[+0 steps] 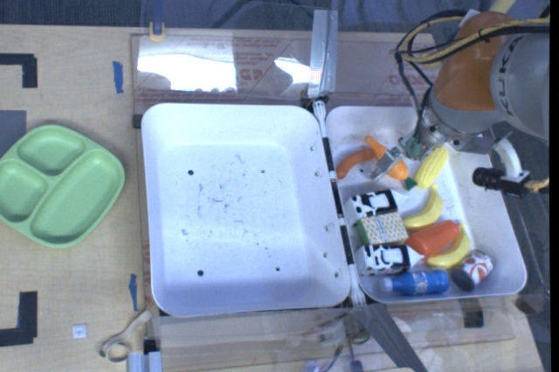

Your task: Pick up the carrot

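- We see the gripper point(397, 159) low over the upper part of the right bin point(511, 270), reaching in from three o'clock beneath the grey arm point(524, 86) and its orange band point(467, 69).
- We cannot tell how the pincer is set; its tip is small and crowded by objects.
- The carrot point(377, 148), a short orange stick, lies right at the tip, at about nine o'clock of it, and appears to touch it; we cannot confirm a grasp.
- At about eight o'clock of the carrot rests a curved orange piece point(352, 161), close to the bin's left wall.
- A corn cob point(431, 166), yellow and bumpy, lies just beside the gripper at three o'clock.
- Toward six o'clock we find a black-and-white patterned block point(374, 204), a speckled cube point(384, 229) and a second black-and-white block point(387, 257), packed together.
- A banana point(426, 211), a red-orange smooth piece point(434, 237) and another yellow banana shape point(450, 254) crowd the right side.
- A blue bottle point(417, 282) and a small round ball point(476, 268) lie along the bottom edge.
- The left bin point(236, 196) is white, shallow, lightly scuffed.
- A green divided plate point(57, 184) sits on the wooden bench point(70, 91) at nine o'clock.
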Action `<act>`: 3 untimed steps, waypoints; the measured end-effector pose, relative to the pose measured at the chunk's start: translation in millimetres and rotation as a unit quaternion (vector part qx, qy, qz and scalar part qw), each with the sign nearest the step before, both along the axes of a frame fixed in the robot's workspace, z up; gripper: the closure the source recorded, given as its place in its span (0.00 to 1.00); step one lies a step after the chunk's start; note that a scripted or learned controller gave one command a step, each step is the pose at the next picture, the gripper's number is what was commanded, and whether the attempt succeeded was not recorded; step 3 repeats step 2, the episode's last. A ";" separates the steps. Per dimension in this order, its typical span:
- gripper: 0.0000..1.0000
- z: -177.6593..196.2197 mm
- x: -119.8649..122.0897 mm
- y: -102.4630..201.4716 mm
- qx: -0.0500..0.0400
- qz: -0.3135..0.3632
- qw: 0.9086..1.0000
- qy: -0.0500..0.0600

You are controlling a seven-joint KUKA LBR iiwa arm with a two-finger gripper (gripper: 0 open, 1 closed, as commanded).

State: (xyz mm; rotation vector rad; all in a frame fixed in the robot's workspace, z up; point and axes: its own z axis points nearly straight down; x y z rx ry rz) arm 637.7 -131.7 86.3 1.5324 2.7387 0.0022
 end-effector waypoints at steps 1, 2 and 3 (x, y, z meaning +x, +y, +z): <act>1.00 12.4 2.1 -1.1 -0.001 -0.001 1.000 -0.004; 1.00 80.1 -16.6 -20.0 0.000 0.013 1.000 -0.001; 1.00 80.1 -16.6 -20.0 0.000 0.013 1.000 -0.001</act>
